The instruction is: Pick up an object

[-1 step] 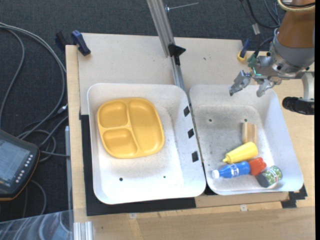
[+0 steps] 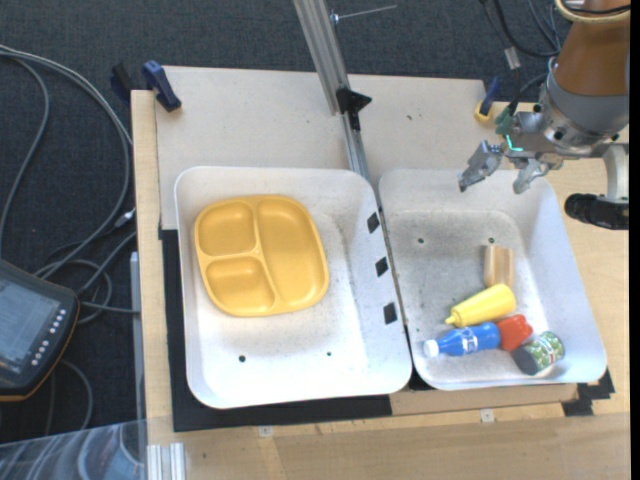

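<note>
Hand sits over the far edge of the right bin, fingers spread apart, nothing between them. One finger points down-left, the other is at its right, both just above the bin's rim. Grey wrist and the orange band of the arm come in from the upper right corner.

All pickable stuff is in the right bin, clustered at the near right corner, well apart from the hand:
- wooden block, upright-ish, mid-bin, closest to the hand
- yellow bottle just below the block, lying tilted
- blue bottle with white cap, lying beside the yellow one, touching or nearly so
- red item at the blue bottle's right end, can't tell what it is
- green can at the far right, lying on its side against the bin wall

Left bin holds a yellow divided plate, three compartments, flat, toward its far left.

Both bins sit side by side on the desk. A metal rail runs down from the top to the gap between the bins. Blue clamp on the desk's far left corner. Cables and a tablet-like pendant lie on the floor at left.
</note>
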`<state>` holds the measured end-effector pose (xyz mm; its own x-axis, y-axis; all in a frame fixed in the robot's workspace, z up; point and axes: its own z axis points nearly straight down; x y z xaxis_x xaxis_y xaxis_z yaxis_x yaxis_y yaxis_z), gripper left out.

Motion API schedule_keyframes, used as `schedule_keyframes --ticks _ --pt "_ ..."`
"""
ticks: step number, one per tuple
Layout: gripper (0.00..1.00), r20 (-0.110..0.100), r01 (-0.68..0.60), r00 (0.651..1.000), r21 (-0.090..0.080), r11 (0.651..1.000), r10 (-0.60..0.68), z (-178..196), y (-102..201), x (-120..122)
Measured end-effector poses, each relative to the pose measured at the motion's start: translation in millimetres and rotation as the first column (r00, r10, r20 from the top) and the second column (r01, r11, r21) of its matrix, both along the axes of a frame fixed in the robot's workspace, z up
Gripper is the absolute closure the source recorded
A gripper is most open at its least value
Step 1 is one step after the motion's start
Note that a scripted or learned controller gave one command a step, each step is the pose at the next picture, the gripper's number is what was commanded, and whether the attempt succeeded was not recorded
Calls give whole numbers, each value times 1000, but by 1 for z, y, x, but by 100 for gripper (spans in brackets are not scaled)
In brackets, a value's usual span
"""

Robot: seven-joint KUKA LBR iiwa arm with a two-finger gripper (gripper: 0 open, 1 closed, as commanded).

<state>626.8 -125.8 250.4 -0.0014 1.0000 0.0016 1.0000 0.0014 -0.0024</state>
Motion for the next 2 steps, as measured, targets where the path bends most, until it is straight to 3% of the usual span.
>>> schedule_keyframes --ticks 2 --pt "0 -4 1 1000 0 1000 -1 -98 -12 9"
